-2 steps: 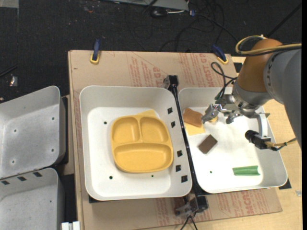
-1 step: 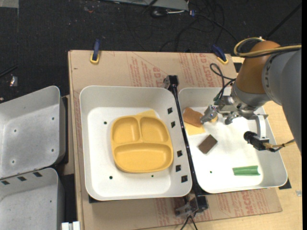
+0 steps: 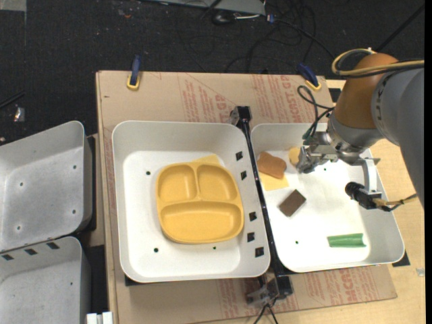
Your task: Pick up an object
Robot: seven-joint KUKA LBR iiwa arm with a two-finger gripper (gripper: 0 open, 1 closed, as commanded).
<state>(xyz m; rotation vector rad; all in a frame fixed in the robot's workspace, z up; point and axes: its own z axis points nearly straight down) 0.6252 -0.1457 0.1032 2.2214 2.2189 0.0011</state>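
Grey metal with an orange band, the arm (image 3: 378,106) reaches in from 3 o'clock and bends down over the right bin (image 3: 398,248). The orange part bulges above the bin's far rim. The wrist slopes down and toward 9 o'clock, so the gripper (image 3: 309,159) is low over the bin's floor at about 11 o'clock within that bin. From this slant I cannot tell whether the gripper is apart or together, and I cannot make out anything clamped in it.

The things to pick all lie in the right bin. A small yellow piece (image 3: 294,155) sits just beside the gripper, at its 9 o'clock; whether they touch cannot be told. An orange-brown block (image 3: 272,165) lies further toward 9 o'clock, near the wall shared by the two bins, resting on a pale yellow sheet (image 3: 275,181). A dark brown block (image 3: 292,202) lies flat near the bin's middle, at 7 o'clock from the gripper and apart from it. A green bar (image 3: 346,240) lies at 5 o'clock in the bin, well apart from the gripper.

The left bin (image 3: 135,181) holds a yellow divided tray (image 3: 200,203) at its centre. Both bins stand on a cardboard sheet (image 3: 175,93).
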